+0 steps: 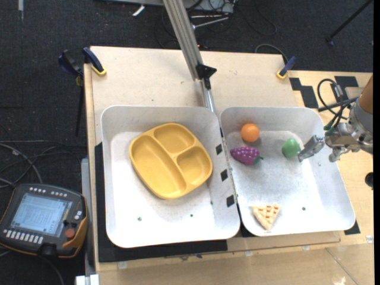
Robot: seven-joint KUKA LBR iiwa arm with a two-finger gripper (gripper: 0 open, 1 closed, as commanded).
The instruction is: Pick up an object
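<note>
Approaching, nothing held: my gripper [313, 147] hovers just right of the green toy [290, 148], its state unclear to me. Next, centre over it and descend.

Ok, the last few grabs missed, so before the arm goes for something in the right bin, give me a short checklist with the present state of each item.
1. Gripper over the right bin: ok, it sits near that bin's right wall.
2. Nearest target free to grasp: ok, the green object lies just left of the gripper, apart from the other items.
3. Gripper carrying nothing: cannot tell at this size.
4. Fingers open for the grab: cannot tell.
5. Other targets reachable: ok, orange ball, purple grapes and pizza slice lie apart in the right bin.
6. Yellow divided plate out of the way: ok, it is in the left bin.
</note>
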